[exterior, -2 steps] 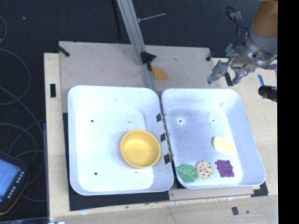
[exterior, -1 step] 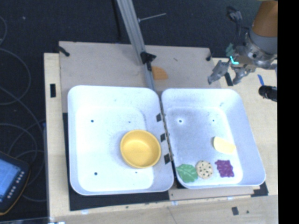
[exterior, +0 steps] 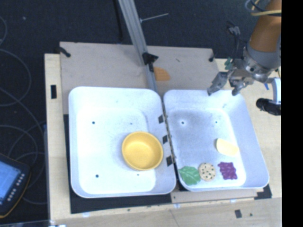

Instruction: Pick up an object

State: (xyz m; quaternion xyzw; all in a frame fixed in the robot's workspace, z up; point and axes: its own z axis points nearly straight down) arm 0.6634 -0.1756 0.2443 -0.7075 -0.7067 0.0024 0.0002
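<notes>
Objects for picking lie in the two white bins on the desk (exterior: pixel 54 126). In the left bin (exterior: pixel 94 108), filling the centre-left of the frame, a yellow bowl (exterior: pixel 142 150) sits upright toward the bin's lower right part, near the divide between the bins. In the right bin (exterior: pixel 199 108), four small things gather in the lower right corner: a pale yellow lemon-like piece (exterior: pixel 227 147) near the right wall, and below it a row along the bottom edge made of a green leafy piece (exterior: pixel 190 175), a round speckled cookie (exterior: pixel 207 171) and a purple grape-like cluster (exterior: pixel 228 170). The green piece and the cookie lie just beside each other, perhaps touching; the purple cluster is a little apart to their right.

At the upper right of the frame the arm (exterior: pixel 266 32), orange above a grey wrist, reaches in, and its jaws (exterior: pixel 225 86) hang over the upper right corner of the right bin, well apart from every object. The two fingers (exterior: pixel 215 85) are spread wide, with nothing between them.

A grey metal rail (exterior: pixel 135 32) runs slantwise from the top of the frame down to the gap between the bins, and a small orange patch (exterior: pixel 161 74) lies on the brown board (exterior: pixel 104 63) behind the bins.
</notes>
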